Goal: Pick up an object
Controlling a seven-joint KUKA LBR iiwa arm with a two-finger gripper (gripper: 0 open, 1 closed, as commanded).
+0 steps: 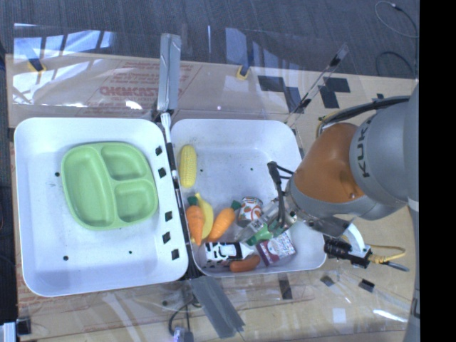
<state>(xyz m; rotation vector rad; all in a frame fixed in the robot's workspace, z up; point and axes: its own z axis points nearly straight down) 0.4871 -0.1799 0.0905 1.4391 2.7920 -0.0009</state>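
Note:
The right bin [235,137] holds a pile of toy food along its near side. A yellow corn cob [187,166] lies by the left wall. Below it are two orange carrots [194,224] [221,222] with a yellow banana [206,216] between them. A round white and orange item [249,209], a green item [259,234], a maroon carton [278,249], a black and white pack [224,251] and a red sausage [244,264] crowd the near right corner. My gripper [278,221] is down in that corner, just right of the round item and above the green one.
The left bin [35,212] carries a green divided plate [110,184]. A row of black clips [169,212] runs along the wall between the bins. The grey and orange arm [335,173] overhangs the right bin's right wall.

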